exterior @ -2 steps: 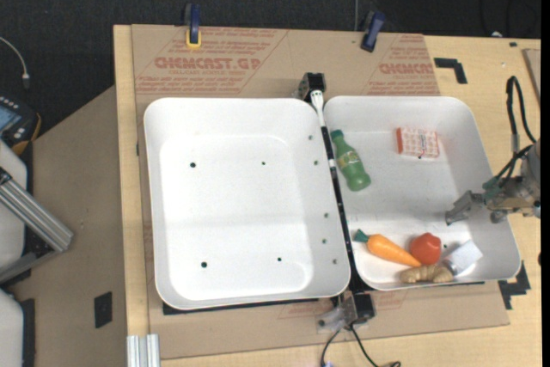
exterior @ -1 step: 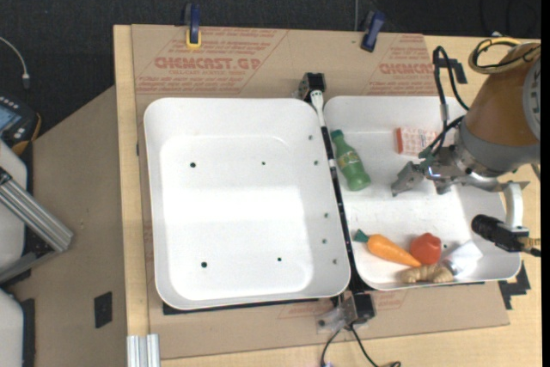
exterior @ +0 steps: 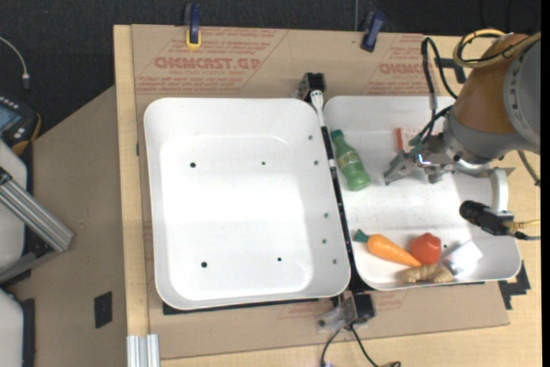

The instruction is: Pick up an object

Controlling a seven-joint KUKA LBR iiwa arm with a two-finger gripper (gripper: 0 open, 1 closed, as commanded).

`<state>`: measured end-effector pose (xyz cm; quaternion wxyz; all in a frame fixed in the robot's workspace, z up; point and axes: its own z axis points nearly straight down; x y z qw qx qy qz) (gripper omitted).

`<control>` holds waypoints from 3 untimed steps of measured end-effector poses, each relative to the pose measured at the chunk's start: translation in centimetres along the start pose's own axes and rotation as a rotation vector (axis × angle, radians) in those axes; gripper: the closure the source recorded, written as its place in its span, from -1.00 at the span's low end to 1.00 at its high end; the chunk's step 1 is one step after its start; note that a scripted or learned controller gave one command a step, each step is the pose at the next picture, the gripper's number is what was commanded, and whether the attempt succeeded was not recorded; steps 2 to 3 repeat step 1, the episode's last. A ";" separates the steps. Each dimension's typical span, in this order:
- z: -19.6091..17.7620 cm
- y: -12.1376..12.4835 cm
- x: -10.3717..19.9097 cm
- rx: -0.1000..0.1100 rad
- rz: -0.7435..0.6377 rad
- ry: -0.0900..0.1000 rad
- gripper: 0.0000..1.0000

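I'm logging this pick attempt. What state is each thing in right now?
Green bottle: lying on its side, right bin, by the divider.
Carrot: lying flat, near edge.
Red tomato: resting beside the carrot.
Hand: over the right bin, holding nothing visible.

Grey KUKA arm (exterior: 516,103) with orange band.
Black cables loop along its wrist; its metal gripper (exterior: 418,163) is silvery grey.
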<state>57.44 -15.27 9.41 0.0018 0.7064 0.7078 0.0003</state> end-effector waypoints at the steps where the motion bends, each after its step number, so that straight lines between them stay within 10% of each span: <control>1: 1.0 1.1 -3.2 0.001 0.004 -0.001 -1.00; 3: 1.0 1.1 -3.2 0.001 0.004 -0.001 -1.00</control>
